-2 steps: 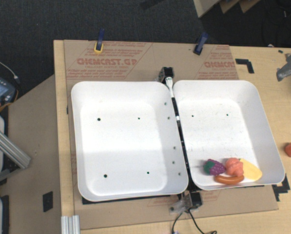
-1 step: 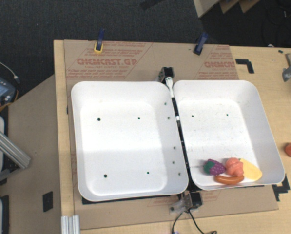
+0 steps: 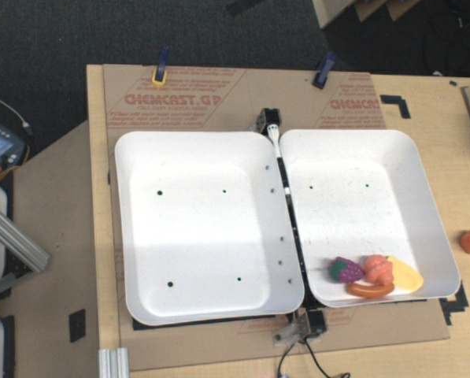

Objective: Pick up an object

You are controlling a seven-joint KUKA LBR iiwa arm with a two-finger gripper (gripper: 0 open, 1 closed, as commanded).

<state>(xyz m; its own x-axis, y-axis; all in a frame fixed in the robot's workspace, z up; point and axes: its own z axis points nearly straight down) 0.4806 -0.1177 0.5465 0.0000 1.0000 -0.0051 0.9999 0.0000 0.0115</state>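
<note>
This looks like a robotics lab or test cell rather than a home or shop. The tabletop [image 3: 219,93] is a brown sheet printed with a maker's name, held at its far edge by 2 clamps [image 3: 160,69] (one blue and yellow, the other dark blue). On it sit 2 shallow white bins [image 3: 140,211] side by side, joined by a black strip with cabling [image 3: 305,357] trailing off the near edge. Toy food [image 3: 372,274] lies in the right bin. Dark carpet [image 3: 101,22] surrounds the rig, and an aluminium rail [image 3: 14,235] crosses the left edge.
</note>
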